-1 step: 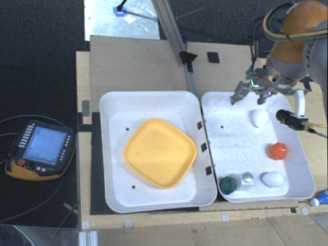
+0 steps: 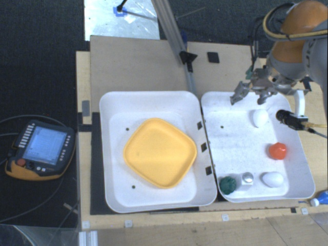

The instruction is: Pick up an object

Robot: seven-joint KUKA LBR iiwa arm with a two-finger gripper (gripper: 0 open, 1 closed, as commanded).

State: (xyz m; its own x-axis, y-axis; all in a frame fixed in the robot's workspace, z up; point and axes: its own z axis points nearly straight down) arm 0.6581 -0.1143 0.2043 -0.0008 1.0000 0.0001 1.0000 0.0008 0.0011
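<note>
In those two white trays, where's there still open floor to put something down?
In the right bin, the left-middle floor is bare, bordered by the divider and the orange ball. Its near edge is crowded: green object, silver piece, white egg. In the left bin, the yellow plate leaves bare corners and margins.

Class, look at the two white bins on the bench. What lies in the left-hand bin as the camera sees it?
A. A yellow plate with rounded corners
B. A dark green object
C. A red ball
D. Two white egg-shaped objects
A: the yellow plate lies on the floor of the left bin, while the red ball, the dark green object and the white egg-shaped objects sit in the right bin.
</note>
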